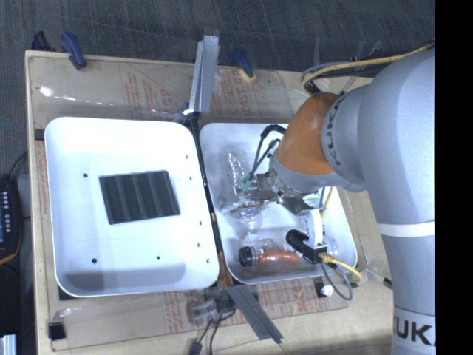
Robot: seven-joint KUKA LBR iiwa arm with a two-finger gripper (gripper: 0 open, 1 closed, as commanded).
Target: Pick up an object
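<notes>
Where hand (pixel 247 197) dips in right bin (pixel 222 154), clear bottle (pixel 238 170) beside it, grip unclear

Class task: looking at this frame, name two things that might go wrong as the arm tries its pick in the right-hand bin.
1. The end effector sits among clear plastic items, which are hard to see and may slip.
2. The copper-coloured bottle lies close to the right bin's near wall, so the arm may knock it or hit the wall.
</notes>
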